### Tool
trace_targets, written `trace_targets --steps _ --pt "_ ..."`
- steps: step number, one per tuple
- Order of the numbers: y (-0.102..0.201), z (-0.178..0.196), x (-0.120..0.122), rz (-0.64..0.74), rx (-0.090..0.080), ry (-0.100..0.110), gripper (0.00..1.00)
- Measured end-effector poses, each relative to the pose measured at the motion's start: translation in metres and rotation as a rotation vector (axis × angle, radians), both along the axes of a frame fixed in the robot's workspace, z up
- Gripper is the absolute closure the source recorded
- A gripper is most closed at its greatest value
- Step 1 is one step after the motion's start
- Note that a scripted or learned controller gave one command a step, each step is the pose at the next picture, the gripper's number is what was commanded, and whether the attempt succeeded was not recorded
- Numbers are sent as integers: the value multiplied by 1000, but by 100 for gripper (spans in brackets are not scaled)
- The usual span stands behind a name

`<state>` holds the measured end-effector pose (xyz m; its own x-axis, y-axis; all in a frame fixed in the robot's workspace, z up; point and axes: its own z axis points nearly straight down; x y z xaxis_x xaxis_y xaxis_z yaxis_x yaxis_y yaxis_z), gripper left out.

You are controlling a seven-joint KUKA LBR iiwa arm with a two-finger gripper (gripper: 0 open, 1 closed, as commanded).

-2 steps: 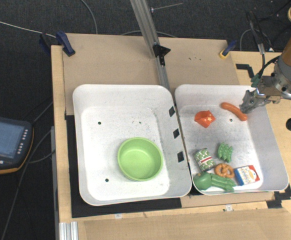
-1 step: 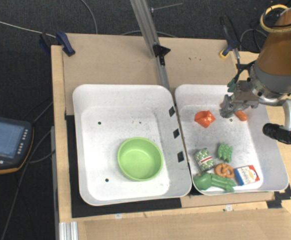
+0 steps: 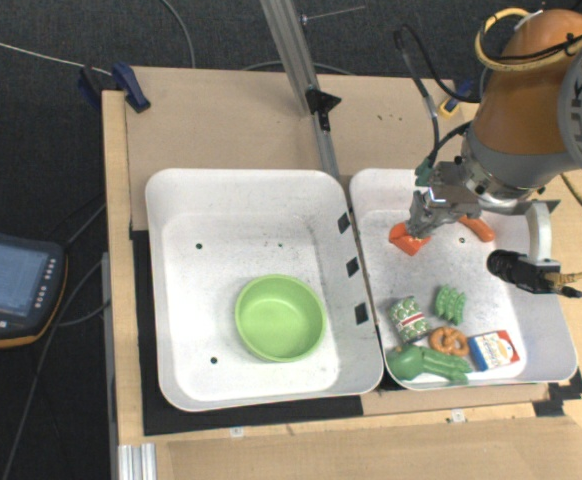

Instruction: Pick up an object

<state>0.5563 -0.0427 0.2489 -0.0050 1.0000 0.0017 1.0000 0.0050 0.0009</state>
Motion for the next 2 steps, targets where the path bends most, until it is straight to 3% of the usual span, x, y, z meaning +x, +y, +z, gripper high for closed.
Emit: trace_targets --steps 2 --pt "111 8 -2 0 0 1 100"
